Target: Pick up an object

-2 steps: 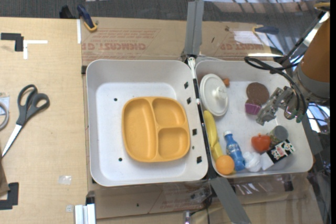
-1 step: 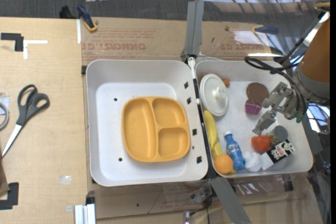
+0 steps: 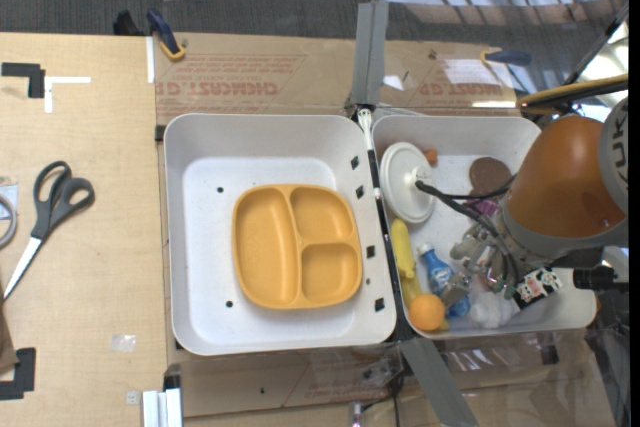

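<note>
Brown cardboard [image 3: 250, 80] and a pale wooden bench [image 3: 80, 215] lie under two shallow white bins set side by side, with scissors [image 3: 45, 210] on the wood well to the left. The left bin [image 3: 190, 215] holds a single yellow divided plate [image 3: 297, 246], lying flat near its middle, three compartments facing up. The right bin [image 3: 455, 130] is crowded: a white round lid [image 3: 405, 181] near its left wall, a small brown disc [image 3: 490, 175] further back, a yellow banana [image 3: 402, 250] along the left wall, a blue bottle [image 3: 436, 267] just beside it, and an orange ball [image 3: 427, 312] at the front corner. The arm's orange band [image 3: 565, 180] hangs over this bin, and the gripper [image 3: 470, 260] is down among the clutter near the bottle; how far it is spread, I cannot tell, and nothing is visibly held.
</note>
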Tool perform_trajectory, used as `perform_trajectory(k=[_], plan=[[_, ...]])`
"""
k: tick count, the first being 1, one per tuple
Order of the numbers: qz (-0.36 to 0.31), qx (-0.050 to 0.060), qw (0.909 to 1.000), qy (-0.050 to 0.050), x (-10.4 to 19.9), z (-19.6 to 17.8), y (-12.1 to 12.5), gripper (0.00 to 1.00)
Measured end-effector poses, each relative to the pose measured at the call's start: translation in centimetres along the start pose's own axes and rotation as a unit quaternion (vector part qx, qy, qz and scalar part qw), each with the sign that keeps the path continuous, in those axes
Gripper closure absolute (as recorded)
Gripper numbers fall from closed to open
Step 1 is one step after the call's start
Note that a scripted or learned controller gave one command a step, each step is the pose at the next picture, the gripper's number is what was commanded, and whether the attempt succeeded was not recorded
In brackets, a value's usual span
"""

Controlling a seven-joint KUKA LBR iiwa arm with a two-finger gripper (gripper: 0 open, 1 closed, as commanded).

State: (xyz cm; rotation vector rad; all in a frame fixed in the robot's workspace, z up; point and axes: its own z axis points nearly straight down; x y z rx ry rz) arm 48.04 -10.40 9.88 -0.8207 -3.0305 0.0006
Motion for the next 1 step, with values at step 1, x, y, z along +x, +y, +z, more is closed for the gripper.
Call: perform_trajectory(k=[1], plan=[[-0.015,0.0,0.9999,-0.003,0.29,0.75,0.33,0.0]])
